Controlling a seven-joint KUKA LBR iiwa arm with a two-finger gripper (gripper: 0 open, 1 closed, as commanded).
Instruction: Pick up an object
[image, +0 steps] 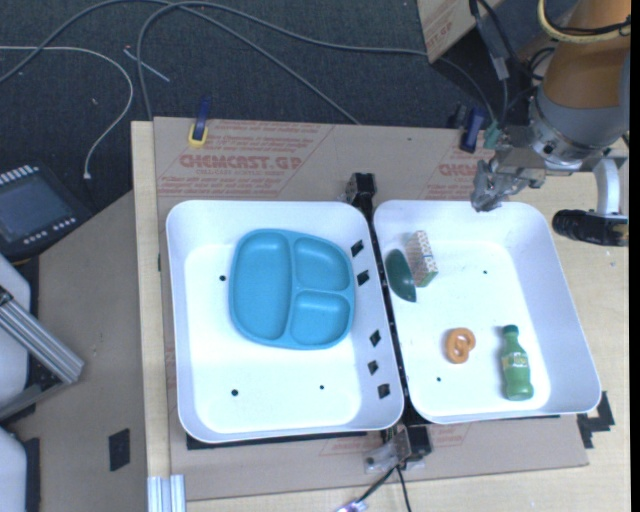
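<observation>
The right bin (540, 260) holds three small things: a green bottle (516, 364) near its front right, an orange pretzel-shaped piece (459, 346) to the left of the bottle, and a dark green piece with a pale ribbed block (412, 267) near the bin's left wall. My gripper (487, 196) hangs over the back rim of the right bin, well apart from all of them, with nothing visibly in it.
The left bin (200, 380) holds a blue divided plate (292, 288). Black clips (360, 187) sit along the seam between the bins. Cables lie on the dark floor behind the bench, and a cardboard box (446, 24) stands at the back right.
</observation>
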